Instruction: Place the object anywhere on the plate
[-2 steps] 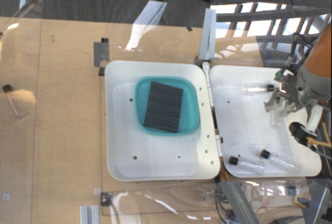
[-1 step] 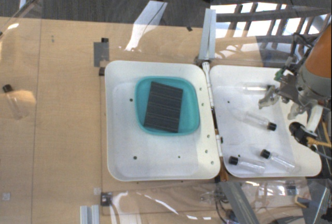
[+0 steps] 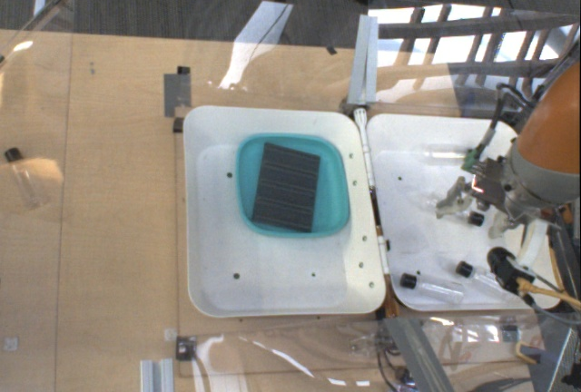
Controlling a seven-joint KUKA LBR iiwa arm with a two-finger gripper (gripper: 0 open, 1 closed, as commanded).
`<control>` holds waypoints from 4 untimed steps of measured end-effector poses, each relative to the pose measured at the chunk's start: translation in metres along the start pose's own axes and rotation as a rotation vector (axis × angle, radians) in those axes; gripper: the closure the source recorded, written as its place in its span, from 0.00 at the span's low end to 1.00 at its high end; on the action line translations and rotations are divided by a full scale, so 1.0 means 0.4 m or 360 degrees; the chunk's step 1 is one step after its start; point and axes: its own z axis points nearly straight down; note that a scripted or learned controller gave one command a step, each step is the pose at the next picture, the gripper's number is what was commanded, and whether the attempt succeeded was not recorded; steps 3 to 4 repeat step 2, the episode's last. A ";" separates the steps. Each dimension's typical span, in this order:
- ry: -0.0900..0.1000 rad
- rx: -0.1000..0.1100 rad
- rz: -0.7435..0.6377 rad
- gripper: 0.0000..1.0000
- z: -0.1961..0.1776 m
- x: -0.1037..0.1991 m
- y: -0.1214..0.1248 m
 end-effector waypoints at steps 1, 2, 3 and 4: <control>0.0000 0.0000 0.0864 0.00 0.045 0.018 -0.024; 0.0002 -0.0001 0.0845 0.00 0.257 -0.047 0.005; 0.0002 -0.0001 0.0845 0.00 0.257 -0.047 0.005; 0.0002 -0.0001 0.0845 0.00 0.257 -0.047 0.005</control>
